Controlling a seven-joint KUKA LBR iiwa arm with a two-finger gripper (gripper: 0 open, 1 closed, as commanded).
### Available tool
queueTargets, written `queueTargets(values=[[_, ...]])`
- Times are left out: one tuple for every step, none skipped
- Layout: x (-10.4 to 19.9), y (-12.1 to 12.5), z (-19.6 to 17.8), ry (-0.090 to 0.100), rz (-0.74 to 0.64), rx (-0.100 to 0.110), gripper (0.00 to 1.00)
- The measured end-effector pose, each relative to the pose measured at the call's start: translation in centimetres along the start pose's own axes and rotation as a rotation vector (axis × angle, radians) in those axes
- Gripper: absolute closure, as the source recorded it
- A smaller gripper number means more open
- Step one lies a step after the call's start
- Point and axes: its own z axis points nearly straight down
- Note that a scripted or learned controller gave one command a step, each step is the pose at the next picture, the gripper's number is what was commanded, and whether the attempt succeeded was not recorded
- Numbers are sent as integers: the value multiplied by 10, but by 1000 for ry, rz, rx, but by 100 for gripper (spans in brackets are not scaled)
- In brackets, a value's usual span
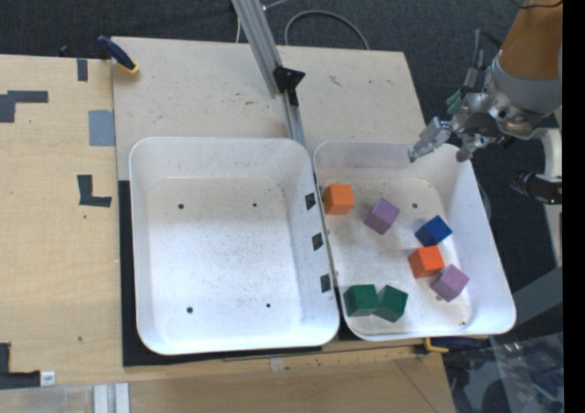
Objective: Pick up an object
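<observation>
With nothing between its spread fingers, the gripper (pixel 442 142) hangs over the far right corner of the right bin (pixel 489 260), probably poised to descend on a block (none chosen), the orange cube (pixel 339 198), purple cube (pixel 382 216) and blue cube (pixel 433 230) lying apart, unobstructed.

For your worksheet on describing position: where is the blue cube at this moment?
The blue cube lies in the right-hand bin, towards its right side, just above an orange cube and to the right of a purple cube.

7 blocks (pixel 382 216) in right bin (pixel 484 306)
</observation>
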Motion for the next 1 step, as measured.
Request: queueTargets(values=[[52,50,106,2,-3,5,0]])
